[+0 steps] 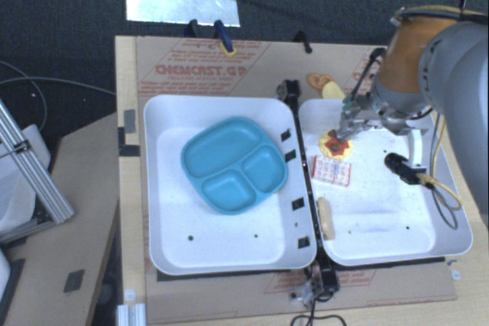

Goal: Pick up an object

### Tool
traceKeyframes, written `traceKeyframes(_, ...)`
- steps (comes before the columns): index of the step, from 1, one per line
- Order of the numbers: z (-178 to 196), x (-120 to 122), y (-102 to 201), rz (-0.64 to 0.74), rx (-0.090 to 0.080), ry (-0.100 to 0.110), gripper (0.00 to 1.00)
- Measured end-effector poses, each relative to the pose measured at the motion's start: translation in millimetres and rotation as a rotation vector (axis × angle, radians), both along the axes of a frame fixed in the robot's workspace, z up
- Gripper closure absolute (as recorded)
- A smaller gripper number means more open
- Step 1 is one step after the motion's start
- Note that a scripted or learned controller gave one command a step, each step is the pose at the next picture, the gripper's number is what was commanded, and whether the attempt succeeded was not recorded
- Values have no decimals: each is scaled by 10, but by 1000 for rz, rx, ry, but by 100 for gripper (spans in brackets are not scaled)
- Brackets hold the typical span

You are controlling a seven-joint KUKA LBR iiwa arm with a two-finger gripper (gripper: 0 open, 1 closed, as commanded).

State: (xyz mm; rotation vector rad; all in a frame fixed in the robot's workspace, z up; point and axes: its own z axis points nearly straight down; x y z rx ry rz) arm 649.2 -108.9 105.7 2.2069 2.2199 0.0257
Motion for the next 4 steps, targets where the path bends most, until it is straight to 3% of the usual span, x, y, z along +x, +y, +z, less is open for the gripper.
traceKeyframes(1, 6, 7, -6, 0, -2, -4, 0)
traceKeyframes(2, 824, -330, 855, 3, -2, 17, 0)
traceKeyframes(3, 784, -763, 1404, -1, -3, 21, 0)
traceKeyframes(4, 3105, -647, 1465, 0, -3, 6, 0)
